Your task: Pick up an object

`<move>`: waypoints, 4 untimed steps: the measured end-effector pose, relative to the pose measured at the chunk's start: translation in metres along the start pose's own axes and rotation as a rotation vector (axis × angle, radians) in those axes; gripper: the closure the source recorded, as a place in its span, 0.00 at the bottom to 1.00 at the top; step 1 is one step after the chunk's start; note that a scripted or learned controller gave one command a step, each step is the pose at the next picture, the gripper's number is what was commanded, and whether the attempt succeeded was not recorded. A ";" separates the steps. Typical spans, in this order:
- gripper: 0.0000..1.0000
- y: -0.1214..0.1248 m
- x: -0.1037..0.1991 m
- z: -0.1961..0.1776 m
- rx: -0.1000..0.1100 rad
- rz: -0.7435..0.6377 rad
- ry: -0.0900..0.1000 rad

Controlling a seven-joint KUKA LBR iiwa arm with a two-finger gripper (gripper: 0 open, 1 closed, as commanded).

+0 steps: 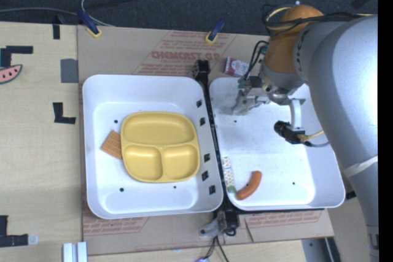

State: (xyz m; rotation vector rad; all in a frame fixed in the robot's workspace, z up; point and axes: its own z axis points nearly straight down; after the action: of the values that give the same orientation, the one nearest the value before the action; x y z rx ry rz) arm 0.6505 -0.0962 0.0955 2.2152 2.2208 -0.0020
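Note:
A small orange-red sausage-shaped object (249,184) lies near the front left corner of the right bin (276,147). A narrow printed packet (228,172) lies along that bin's left wall, just left of the sausage. In the left bin (98,132) a yellow three-compartment plate (161,145) rests with a brown cracker-like piece (112,145) sticking out from under its left edge. My gripper (244,102) hangs over the back left part of the right bin, well away from the sausage, with nothing visible between its fingers.
The grey arm (344,89) with its orange band (285,49) covers the right bin's back right side. A small dark red packet (234,66) lies on the cardboard behind the bins. Black clips (209,132) join the bins along the middle. Cables run across the dark back surface.

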 end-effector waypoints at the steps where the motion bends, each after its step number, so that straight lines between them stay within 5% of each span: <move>1: 0.00 0.000 0.000 0.000 0.001 -0.001 0.000; 2: 1.00 0.000 0.000 -0.009 0.002 -0.001 -0.001; 3: 0.00 0.000 0.000 -0.009 0.003 -0.002 -0.001; 4: 0.00 -0.080 -0.029 0.009 0.002 0.003 0.003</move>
State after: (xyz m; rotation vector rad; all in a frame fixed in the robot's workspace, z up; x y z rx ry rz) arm 0.5701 -0.1251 0.0862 2.2212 2.2196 -0.0001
